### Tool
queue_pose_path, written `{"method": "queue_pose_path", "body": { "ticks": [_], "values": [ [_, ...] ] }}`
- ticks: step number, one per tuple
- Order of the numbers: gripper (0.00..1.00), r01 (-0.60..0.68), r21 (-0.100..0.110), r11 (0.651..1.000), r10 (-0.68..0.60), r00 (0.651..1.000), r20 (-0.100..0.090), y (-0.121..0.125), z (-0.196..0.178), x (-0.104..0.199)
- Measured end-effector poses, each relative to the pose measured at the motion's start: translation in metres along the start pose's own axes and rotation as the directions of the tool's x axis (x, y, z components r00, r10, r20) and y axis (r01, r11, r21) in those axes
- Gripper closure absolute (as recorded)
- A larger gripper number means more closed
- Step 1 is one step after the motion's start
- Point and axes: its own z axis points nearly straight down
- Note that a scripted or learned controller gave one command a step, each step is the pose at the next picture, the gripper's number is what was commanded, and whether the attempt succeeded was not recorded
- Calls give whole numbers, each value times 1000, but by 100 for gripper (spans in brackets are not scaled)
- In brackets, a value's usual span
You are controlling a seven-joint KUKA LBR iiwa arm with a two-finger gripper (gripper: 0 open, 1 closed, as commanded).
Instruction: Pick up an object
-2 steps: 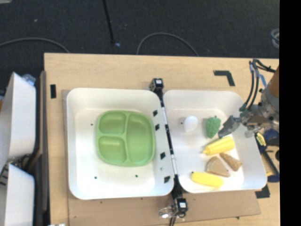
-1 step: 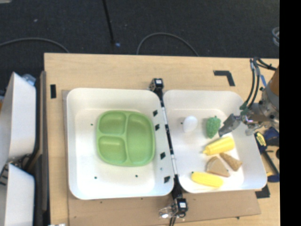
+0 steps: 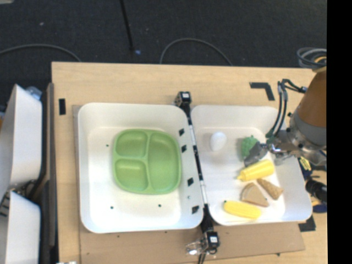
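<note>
— Where is the tool [image 3: 259, 154] sitting?

— Low in the right bin [image 3: 231, 117], at the end of the grey arm [image 3: 312, 106] with its orange band, which comes in from the right. Its metal tip lies just beside the green object [image 3: 249, 144] and touches or nearly touches the upper end of the yellow corn-like piece [image 3: 257, 170].

— Open or closed?

— I cannot tell; the tip is a small grey blur, and nothing can be seen gripped in it.

— What else lies near that yellow piece?

— Just below it are two tan wedges: a rounded one [image 3: 253, 194] and a narrower one [image 3: 270, 188] to the right, close together. Below those, near the bin's front wall, lies a second yellow piece [image 3: 242, 209], flat and long. Up and to the left of the corn-like piece, well apart from it, a small white rounded object [image 3: 218, 141] rests on the bin floor.

— And further out?

— Left of the corn-like piece, past the clipped divider where the two bins meet, the left bin [image 3: 93, 202] holds a green sectioned plate [image 3: 147, 161] lying flat, three compartments facing up. Both bins rest on the tan surface [image 3: 137, 81] — dark cables [image 3: 192, 45] loop on the floor beyond it.
</note>
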Motion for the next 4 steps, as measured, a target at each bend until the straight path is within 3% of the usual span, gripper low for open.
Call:
{"method": "queue_pose_path", "body": {
  "ticks": [2, 3, 4],
  "values": [
    [0, -1, 1, 1000, 1, 1000, 0, -11, 97, -12],
    [100, -5, -6, 1000, 5, 1000, 0, -9, 83, -12],
    [100, 2, -9, 1000, -2, 1000, 1, -12, 38, -9]
  ]
}}
